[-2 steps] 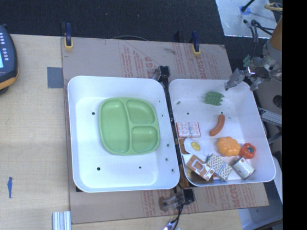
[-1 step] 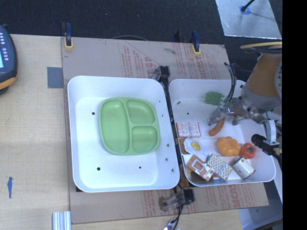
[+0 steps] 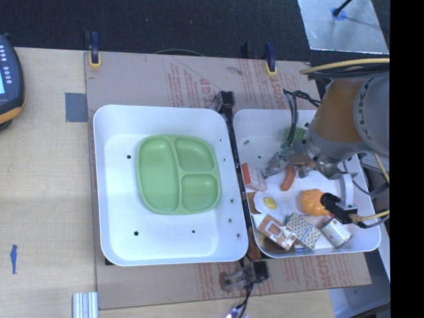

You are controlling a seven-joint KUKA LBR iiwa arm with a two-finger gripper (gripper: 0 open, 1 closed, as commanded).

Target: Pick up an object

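The right white bin (image 3: 260,115) holds several small items. An orange-red sausage-shaped piece (image 3: 287,178) lies near its middle, with an orange rounded object (image 3: 311,201) to its right. A yellow and white piece (image 3: 267,203), a checkered box (image 3: 301,229), a brown and white carton (image 3: 273,230) and a white cylinder (image 3: 336,232) lie toward the front. My gripper (image 3: 283,163) hangs low over the bin's middle, just above the sausage-shaped piece. The grey arm with its orange band (image 3: 338,114) covers the bin's back right.
The left white bin (image 3: 109,184) holds a green divided plate (image 3: 177,174). A black bar (image 3: 233,151) runs between the two bins. A small reddish piece (image 3: 246,175) lies by the right bin's left wall. Cables (image 3: 371,217) trail at the right.
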